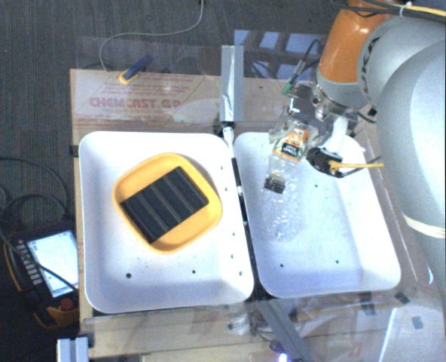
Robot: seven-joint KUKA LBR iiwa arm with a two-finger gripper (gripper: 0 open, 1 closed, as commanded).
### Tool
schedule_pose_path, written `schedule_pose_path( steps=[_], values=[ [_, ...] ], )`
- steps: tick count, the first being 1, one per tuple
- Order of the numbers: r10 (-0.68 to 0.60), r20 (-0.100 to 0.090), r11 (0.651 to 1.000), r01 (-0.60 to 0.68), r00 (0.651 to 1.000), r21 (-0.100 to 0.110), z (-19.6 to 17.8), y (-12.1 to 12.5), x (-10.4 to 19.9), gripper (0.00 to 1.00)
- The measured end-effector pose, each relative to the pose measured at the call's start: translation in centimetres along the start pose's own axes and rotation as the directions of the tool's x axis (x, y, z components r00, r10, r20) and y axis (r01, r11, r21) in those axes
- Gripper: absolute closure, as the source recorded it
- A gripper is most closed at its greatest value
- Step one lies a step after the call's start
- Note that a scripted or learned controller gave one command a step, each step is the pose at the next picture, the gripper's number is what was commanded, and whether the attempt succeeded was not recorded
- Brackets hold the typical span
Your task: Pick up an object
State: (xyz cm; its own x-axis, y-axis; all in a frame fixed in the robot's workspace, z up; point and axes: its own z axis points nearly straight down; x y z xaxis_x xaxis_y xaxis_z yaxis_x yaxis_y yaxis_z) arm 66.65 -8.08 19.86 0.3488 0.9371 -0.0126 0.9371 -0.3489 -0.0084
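Observation:
My gripper (pixel 300 129) hangs over the far part of the right bin (pixel 358 240), below the orange band of the arm. A clear plastic bottle (pixel 285 161) with a yellow and black label is caught between the fingers at its upper end. It slants down and to the left, its dark cap (pixel 274 185) lowest, and appears lifted off the bin floor, with a faint glassy shadow (pixel 285 219) beneath it. In the left bin (pixel 102 277) lies a yellow dish (pixel 129 183) with a black ribbed block (pixel 166 200) on it.
A raised divider (pixel 240 202) separates the two bins. Behind them lies a cardboard sheet (pixel 140 100) with a blue and yellow tool (pixel 135 69) and a metal post (pixel 230 81). A small screen device (pixel 46 259) sits off the bench at the lower left.

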Motion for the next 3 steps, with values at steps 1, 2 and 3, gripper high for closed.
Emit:
schedule_pose_path(
  steps=[1, 2, 3],
  values=[
    [-0.001, 0.004, 1.0, 0.001, 1.0, 0.003, -0.8, 0.0, 0.0, 1.0],
    [0.166, -0.013, 0.986, -0.166, 0.986, 0.0, 1.7, -2.5, -0.2, 1.0],
    [0.165, -0.012, 0.986, -0.165, 0.986, 0.005, 1.0, -2.6, -0.1, 1.0]
  ],
)
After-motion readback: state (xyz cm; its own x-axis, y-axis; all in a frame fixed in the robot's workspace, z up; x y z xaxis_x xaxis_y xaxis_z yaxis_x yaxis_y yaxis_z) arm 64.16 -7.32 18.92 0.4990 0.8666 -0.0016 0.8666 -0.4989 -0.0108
